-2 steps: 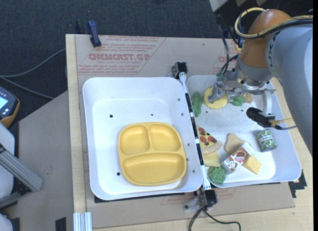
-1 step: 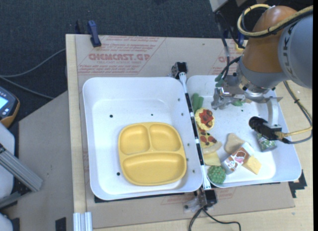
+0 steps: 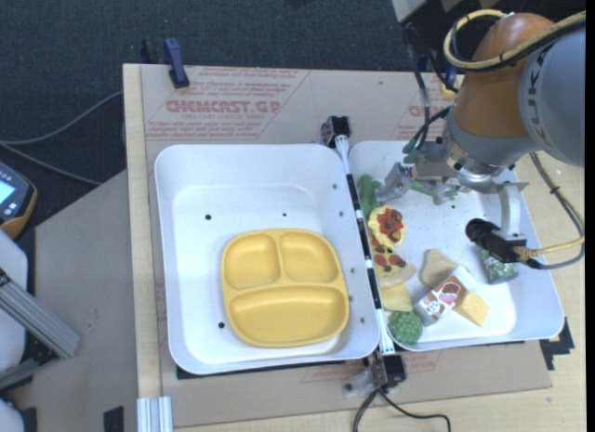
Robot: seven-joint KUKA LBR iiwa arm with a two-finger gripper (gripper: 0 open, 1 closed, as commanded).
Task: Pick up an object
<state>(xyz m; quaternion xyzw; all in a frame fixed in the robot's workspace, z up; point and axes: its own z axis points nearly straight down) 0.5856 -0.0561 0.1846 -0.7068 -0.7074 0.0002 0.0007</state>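
Observation:
My gripper (image 3: 423, 182) hangs low over the back of the right bin (image 3: 535, 314), under the grey arm with its orange band. Toy food lies in this bin. A green piece (image 3: 366, 191) rests just left of the gripper by the bin's left wall. A pizza slice with red topping (image 3: 386, 226) lies in front of the gripper. Closer to the front edge are a second slice (image 3: 390, 261), a tan bread piece (image 3: 438, 264), a small red and white box (image 3: 442, 298), a yellow cheese block (image 3: 473, 310) and green broccoli (image 3: 405, 327). Nothing shows held in the gripper.
A yellow divided plate (image 3: 283, 287) lies in the left bin (image 3: 186, 189). A small green item (image 3: 503, 270) sits near the right bin's right side. A blue clamp (image 3: 175, 61) stands at the bench's back left corner.

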